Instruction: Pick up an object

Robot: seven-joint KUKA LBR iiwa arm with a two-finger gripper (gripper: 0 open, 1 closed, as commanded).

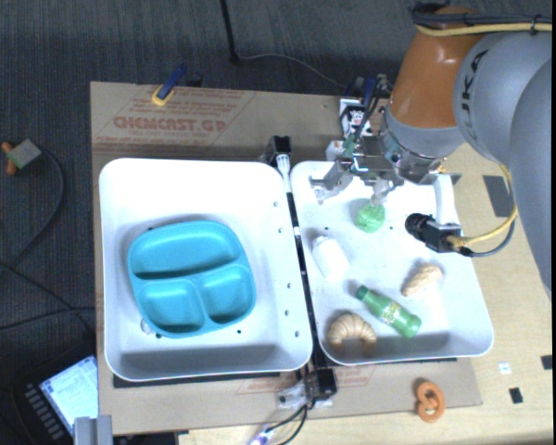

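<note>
Hand point(352, 185) hovers above right bin point(463, 327) on cardboard-covered bench point(167, 123).

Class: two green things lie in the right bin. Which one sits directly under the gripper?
The small round green object, just below the gripper. The green bottle lies farther off, near the bin's front.

A brown board point(181, 123) with red lettering lies under two white bins point(116, 188), and a blue-and-yellow clip point(169, 82) sits at its far left edge. On the dark carpet point(93, 26) to the far left lies a small grey block with an orange part point(19, 155), a black cable point(230, 21) runs away at the far side, and a small screen point(67, 395) shows at the near left corner. An orange ring point(429, 400) rests on the board near the right bin's near edge.
</note>
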